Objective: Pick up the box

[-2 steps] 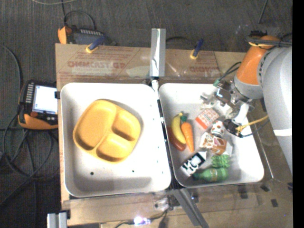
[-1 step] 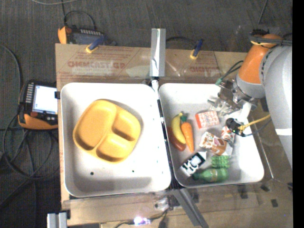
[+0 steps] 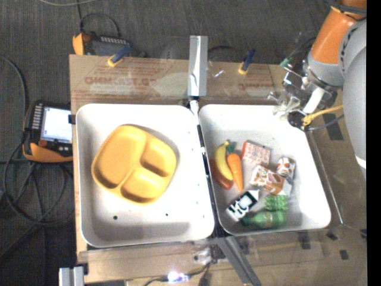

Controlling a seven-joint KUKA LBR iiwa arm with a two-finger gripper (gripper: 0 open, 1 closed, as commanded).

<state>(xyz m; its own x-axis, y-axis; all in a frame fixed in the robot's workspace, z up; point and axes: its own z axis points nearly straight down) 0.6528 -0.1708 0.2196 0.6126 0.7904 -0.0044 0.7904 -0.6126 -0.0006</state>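
Arm: we see the grey KUKA arm coming in at the upper right of the frame, its orange band near the top right corner.
Gripper: the gripper hangs over the upper right corner of the right bin, near the rim; we cannot tell how it is set, since its tip is a small dark tangle here. Nothing shows in its grasp.
Box: the box, red and white with a printed face, lies flat in the upper middle of the right bin — just right of the carrot and well apart from the gripper.
Right bin: the right bin also holds a banana and a carrot side by side at its left, a small can right of the box, a snack packet below the box, a black and white carton lower down, and green items along the bottom edge.
Left bin: in the left bin we find a yellow divided tray, lying tilted in the picture — it sits in the middle of the bin.
Surroundings: a handheld pendant with a lit screen rests at the far left, on the dark floor.
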